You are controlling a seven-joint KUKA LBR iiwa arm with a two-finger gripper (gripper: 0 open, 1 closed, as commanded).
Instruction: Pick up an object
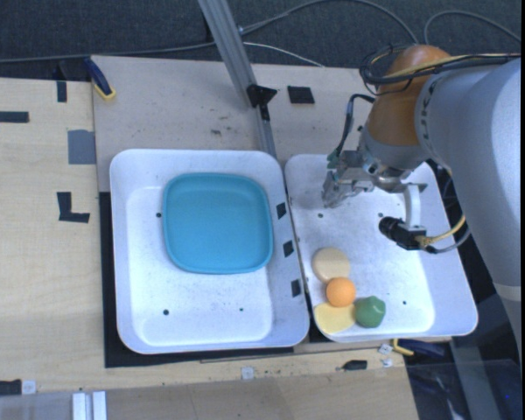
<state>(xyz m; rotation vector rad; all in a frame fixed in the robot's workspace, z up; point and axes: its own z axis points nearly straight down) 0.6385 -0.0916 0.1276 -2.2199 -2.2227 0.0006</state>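
Over the upper part of the right bin point(437, 318), the gripper point(332, 196) is hovering above bare floor, and whether it is apart or together I cannot tell. Nothing is sitting in its grasp, so the pick is looking not yet done. Candidate objects are lying clustered at lower centre-right of the frame: a beige piece point(331, 262), an orange ball point(339, 292), a yellow piece point(332, 320) and a green ball point(369, 311). A blue plate point(217, 222) is resting in the left bin point(131, 234).

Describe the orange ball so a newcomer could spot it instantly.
Start at the right bin, the one the arm reaches over. Near its front left corner sits a small cluster of objects. The orange ball is in the middle of it, between a beige disc behind, a yellow piece in front and a green ball at its right; nothing else there is orange.
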